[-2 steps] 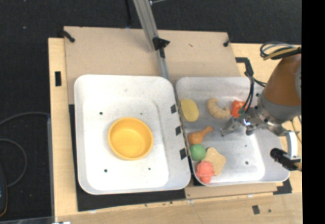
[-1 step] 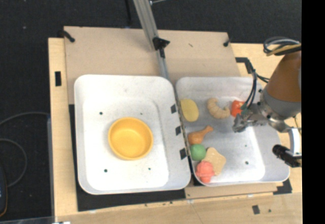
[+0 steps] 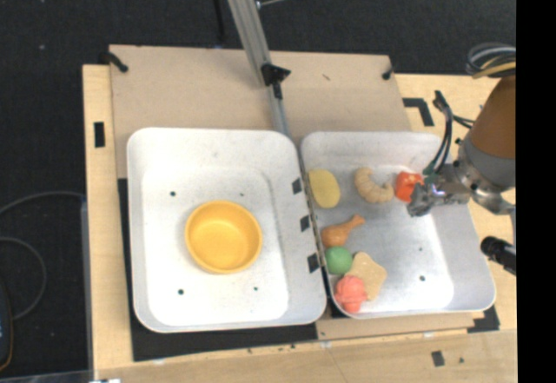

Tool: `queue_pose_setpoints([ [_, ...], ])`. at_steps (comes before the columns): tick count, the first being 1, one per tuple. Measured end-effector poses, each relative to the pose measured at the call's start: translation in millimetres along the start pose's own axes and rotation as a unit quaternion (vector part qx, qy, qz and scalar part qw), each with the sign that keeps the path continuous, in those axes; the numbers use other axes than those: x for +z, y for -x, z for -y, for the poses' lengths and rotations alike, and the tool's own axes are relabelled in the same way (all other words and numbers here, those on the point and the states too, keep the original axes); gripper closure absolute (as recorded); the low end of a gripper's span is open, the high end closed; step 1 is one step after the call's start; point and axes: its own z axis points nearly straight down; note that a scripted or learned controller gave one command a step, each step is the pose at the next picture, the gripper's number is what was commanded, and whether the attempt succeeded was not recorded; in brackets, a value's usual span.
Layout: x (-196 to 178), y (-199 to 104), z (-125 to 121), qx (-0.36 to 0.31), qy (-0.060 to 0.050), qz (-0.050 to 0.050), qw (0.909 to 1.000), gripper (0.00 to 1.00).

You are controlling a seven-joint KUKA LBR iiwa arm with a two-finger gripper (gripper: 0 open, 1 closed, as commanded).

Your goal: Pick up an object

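Note:
The right bin (image 3: pixel 434 281) holds several toy foods: a pale yellow piece (image 3: pixel 325 188), a curved tan piece (image 3: pixel 373 187), a brown drumstick shape (image 3: pixel 341 230), a green ball (image 3: pixel 339 260), a tan slice (image 3: pixel 369 274) and a pink ball (image 3: pixel 351 292). An orange-red piece (image 3: pixel 405 187) lies near the bin's upper right. My gripper (image 3: pixel 423 195) hangs over the bin right beside that orange-red piece, touching or nearly touching its right side. The grey wrist covers the fingers.
A yellow bowl (image 3: pixel 223 237) sits in the left bin (image 3: pixel 156 173). A metal pole (image 3: pixel 248 12) rises from the back of the bench between the bins. The arm's orange band (image 3: pixel 497 116) is at the right edge.

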Motion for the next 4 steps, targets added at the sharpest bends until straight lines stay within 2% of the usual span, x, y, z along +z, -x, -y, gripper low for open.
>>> queue_pose_setpoints([
  [1, -54.5, 1.5, -2.4, 0.0, 0.001, 0.001, 1.0, 1.0],
  [4, -75.1, -160.4, 3.3, -0.003, -0.002, -0.002, 1.0, 1.0],
])
